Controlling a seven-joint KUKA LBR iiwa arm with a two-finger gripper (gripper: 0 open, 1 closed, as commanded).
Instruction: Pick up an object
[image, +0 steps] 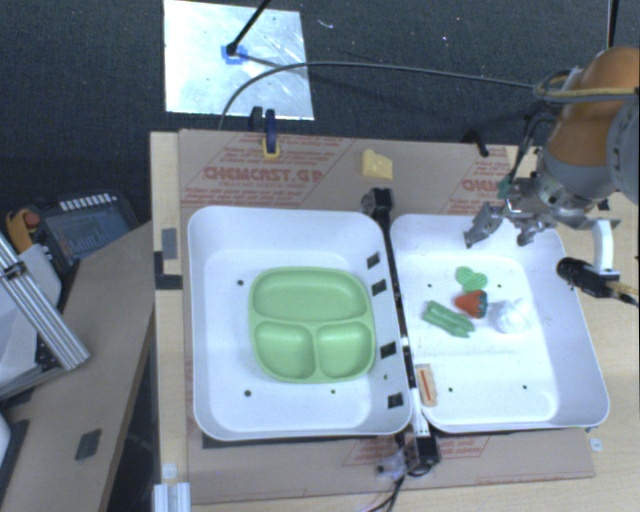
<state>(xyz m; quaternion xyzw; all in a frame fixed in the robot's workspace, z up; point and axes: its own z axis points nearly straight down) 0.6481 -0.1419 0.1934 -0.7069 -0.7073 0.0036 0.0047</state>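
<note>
Up in the upper right of the frame, the grey arm with its orange band is reaching in, and its gripper (503, 228) is hanging over the top edge of the right bin (570, 400). Its two fingers (480, 227) are spreading apart, released, with nothing between them.

Lower down, around the middle of the right bin, a small cluster of objects is lying apart from the gripper: a green leafy piece (470, 277), a red piece (471, 302) touching just beneath it, a long green piece (447, 319) lying at a slant to the left, and a white lump (512, 317) sitting to the right. An orange strip (426, 385) is resting at the bin's lower left edge, near the divider between the bins.

Left of centre in the frame, the left bin (215, 400) is carrying a light green sectioned tray (311, 324). A small yellow block (377, 164) is lying on the tabletop (300, 175) above the bins.
</note>
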